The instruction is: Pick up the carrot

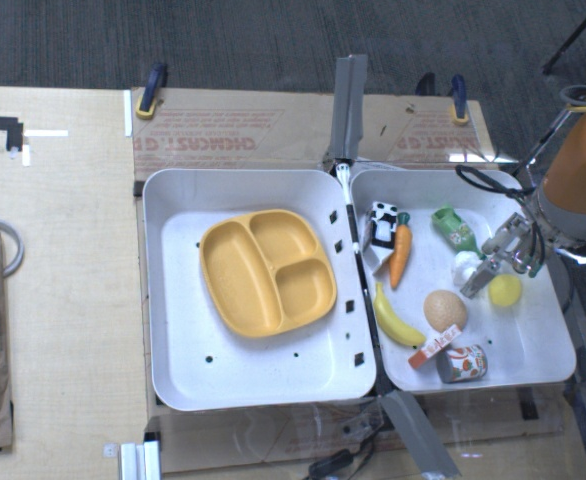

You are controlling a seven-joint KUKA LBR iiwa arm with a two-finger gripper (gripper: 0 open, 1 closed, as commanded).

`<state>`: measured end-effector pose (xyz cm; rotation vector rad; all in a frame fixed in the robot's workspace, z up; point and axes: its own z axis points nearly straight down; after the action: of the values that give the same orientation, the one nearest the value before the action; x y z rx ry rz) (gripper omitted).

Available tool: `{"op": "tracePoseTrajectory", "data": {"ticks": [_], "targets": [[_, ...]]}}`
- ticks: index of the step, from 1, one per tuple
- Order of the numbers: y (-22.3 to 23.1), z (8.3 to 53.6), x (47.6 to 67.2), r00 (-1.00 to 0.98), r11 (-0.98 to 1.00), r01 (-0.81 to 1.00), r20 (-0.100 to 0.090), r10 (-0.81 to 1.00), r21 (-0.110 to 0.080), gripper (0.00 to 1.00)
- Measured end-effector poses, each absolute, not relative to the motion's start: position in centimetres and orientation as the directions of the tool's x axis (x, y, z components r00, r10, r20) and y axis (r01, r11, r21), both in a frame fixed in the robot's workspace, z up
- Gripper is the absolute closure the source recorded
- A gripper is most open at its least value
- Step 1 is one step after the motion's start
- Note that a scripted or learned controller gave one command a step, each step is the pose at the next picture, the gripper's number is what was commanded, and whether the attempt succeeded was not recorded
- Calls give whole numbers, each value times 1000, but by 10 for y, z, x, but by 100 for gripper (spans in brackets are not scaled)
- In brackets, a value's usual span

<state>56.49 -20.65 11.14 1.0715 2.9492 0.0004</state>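
The carrot (400, 255), orange with a green top, lies almost upright in the picture in the left part of the right bin (548, 353). A black-and-white toy (382, 224) touches its upper left side. My gripper (480, 274) hangs over the right side of the same bin, to the right of the carrot and well apart from it. It sits just above a white round object (465, 265) and beside a yellow lemon (506, 290). Nothing of the carrot is near it.
Around the carrot in the right bin lie a green item (454, 228), a tan egg-shaped thing (444, 310), a banana (397, 320), a red-white packet (437, 347) and a can (462, 364). The left bin (173, 348) holds a yellow divided plate (268, 271).
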Motion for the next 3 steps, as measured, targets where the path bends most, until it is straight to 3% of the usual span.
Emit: {"op": "tracePoseTrajectory", "data": {"ticks": [1, 2, 3], "targets": [[-221, 94, 587, -742, 742, 671, -4, 671, 2, 0], [-140, 180, 630, -834, 834, 552, -5, 552, 2, 0], [-93, 93, 617, -940, 940, 342, -3, 342, 1, 0]]}}
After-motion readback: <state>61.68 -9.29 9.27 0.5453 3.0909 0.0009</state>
